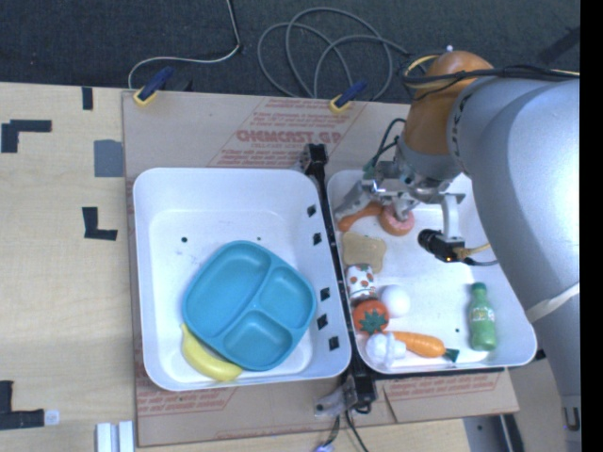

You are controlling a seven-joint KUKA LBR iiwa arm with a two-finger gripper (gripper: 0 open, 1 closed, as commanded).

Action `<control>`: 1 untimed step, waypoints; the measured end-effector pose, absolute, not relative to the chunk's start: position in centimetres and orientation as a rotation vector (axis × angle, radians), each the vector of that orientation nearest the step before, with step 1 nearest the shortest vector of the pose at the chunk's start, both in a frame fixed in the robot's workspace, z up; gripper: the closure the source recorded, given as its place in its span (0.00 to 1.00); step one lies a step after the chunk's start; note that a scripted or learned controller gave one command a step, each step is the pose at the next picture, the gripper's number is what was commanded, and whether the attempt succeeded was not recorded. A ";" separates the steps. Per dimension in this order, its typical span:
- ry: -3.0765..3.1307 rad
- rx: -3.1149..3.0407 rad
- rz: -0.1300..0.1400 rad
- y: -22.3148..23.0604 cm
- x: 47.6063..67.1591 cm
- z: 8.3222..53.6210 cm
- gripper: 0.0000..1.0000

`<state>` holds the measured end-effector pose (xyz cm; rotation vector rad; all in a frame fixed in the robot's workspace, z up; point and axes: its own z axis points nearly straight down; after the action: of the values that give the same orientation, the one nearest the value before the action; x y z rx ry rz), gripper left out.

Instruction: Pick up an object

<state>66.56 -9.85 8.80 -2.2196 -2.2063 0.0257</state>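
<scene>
My gripper [391,196] hangs low over the far end of the right bin [429,281], under the grey arm and its orange band. Just below it lie a pink and orange ring-shaped toy [399,220] and an orange sausage-like piece [350,220]. Whether the gripper touches either one I cannot tell. Further down the bin lie a tan bread slice [364,250], a small printed can [359,278], a white egg [396,299], a red tomato [370,316], a carrot [420,345] and a green bottle [481,316].
The left bin [170,205] holds a blue divided plate [250,304] lying over a yellow banana [209,359]. A black divider [325,243] runs between the bins. Cables [320,50] loop on the dark floor behind the bench.
</scene>
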 end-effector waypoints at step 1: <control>-2.206 -2.220 0.026 -9.9 66.6 8.8 0.00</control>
<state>66.56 -9.85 8.80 -2.2201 -2.2061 0.0260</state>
